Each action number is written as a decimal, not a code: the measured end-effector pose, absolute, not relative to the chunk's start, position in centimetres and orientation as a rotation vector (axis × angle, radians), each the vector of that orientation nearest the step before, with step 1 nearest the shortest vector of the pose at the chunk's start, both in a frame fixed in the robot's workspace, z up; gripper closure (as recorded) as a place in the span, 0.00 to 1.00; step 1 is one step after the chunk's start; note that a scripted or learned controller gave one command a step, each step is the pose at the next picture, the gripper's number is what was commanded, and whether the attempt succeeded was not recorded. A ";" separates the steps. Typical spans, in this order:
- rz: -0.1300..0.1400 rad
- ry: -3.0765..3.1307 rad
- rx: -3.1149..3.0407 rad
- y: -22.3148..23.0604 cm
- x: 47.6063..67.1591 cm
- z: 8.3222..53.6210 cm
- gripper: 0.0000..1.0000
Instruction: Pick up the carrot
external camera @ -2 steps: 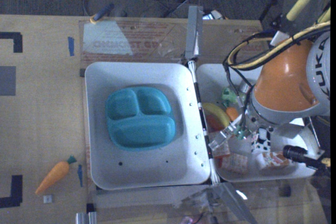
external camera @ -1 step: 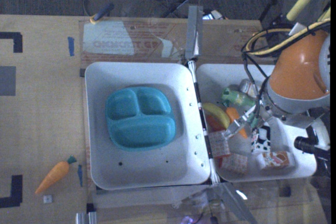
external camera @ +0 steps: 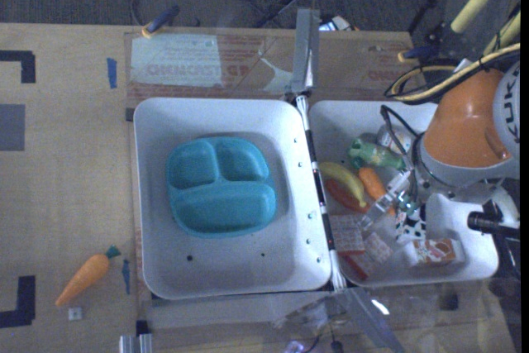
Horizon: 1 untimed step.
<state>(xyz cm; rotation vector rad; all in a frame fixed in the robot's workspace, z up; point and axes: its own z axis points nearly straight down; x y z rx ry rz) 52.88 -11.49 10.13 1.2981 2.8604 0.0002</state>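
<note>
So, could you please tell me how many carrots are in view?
2: an orange toy carrot on the bench left of the bins, another in the right bin by the pincer; clutter may hide more.

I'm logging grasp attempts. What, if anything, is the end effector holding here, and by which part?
It cannot be told. The end effector sits over the orange carrot in the right bin, but no grip shows.

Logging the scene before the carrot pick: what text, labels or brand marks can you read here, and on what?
"KU", in black letters, cut off at the frame edge: on the arm.
Reddish print on the cardboard sheet behind the bins: too blurred to read.
Print on the small carton in the right bin: too small to read.
</note>
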 end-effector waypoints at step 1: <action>0.003 2.855 1.300 -11.5 53.0 11.2 1.00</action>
